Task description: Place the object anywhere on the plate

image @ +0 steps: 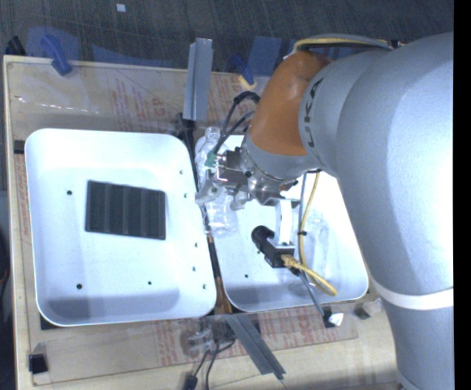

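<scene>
A crumpled clear plastic object is seen at the left edge of the right shallow white bin, just beside the divide. The dark ribbed rectangular plate lies flat in the left white bin, well left of it. The hand sits directly over the object; its state cannot be told.

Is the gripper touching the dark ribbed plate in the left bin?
Apart. In the camera view the gripper sits by the bins' shared edge, and bare white bin floor separates it from the dark ribbed plate.
</scene>
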`<state>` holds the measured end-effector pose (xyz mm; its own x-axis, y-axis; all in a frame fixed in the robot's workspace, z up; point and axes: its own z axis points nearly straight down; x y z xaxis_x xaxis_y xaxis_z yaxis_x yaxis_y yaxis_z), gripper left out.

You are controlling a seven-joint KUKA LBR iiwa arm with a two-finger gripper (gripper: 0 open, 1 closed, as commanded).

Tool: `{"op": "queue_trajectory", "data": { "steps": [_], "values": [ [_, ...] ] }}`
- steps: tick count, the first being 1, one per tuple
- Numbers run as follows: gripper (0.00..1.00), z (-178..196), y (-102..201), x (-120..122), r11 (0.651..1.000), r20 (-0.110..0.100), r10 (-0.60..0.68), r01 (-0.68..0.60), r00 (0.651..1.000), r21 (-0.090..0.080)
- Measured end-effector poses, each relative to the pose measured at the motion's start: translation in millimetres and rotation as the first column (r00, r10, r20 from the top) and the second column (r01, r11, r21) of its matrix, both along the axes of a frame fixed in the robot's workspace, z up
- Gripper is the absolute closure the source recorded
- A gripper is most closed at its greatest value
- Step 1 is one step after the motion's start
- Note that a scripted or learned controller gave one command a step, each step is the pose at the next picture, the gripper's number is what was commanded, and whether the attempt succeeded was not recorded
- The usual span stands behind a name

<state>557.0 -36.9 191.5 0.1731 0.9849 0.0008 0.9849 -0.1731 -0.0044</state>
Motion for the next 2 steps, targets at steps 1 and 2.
{"op": "queue_trajectory", "data": {
  "steps": [1, 2],
  "values": [
    [1.0, -1, 70, 51, 0.981, 0.001, 0.195, -0.195, 0.981, -0.001],
    [1.0, -13, 165, 58, 0.924, 0.003, 0.383, -0.383, 0.924, 0.0]
  ]
}}
